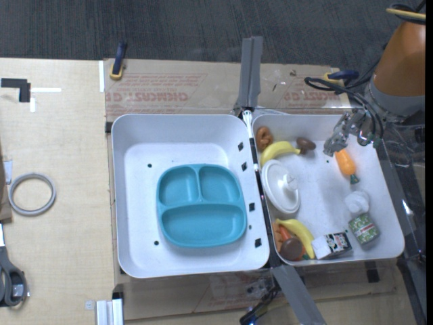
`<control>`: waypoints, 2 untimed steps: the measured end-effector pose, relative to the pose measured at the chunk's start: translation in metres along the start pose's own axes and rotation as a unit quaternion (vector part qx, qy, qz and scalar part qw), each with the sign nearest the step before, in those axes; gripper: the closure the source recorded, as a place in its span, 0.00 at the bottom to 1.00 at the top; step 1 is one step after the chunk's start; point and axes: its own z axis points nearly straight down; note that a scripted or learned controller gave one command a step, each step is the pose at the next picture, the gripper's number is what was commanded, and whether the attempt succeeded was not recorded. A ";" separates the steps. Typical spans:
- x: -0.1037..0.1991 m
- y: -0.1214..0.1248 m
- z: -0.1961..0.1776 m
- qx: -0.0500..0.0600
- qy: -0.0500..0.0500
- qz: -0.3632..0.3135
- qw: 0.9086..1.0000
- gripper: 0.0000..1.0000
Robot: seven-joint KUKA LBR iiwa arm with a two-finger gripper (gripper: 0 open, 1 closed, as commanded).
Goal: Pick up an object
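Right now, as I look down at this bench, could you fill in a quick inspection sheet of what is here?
Surface: pale wooden bench bearing two shallow white bins; left bin, right bin.
Job's things: in the right bin, orange carrot-shaped toy, two yellow bananas, white round lid, green-labelled can.
Clutter: blue divided plate in the left bin; grey tape ring on the bench.
Tool: tool above the right bin's far end, holding nothing visible.
Cables: black cable.
Surroundings: dark carpet.

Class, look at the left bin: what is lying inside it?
Inside the left bin lies one blue divided plate with three compartments, flat on the floor. The bin floor beneath the plate is covered, so anything under it cannot be seen.
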 end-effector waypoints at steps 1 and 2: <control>0.052 -0.039 0.086 0.000 0.002 -0.126 0.992 1.00; 0.052 -0.039 0.086 0.000 0.002 -0.126 0.992 0.00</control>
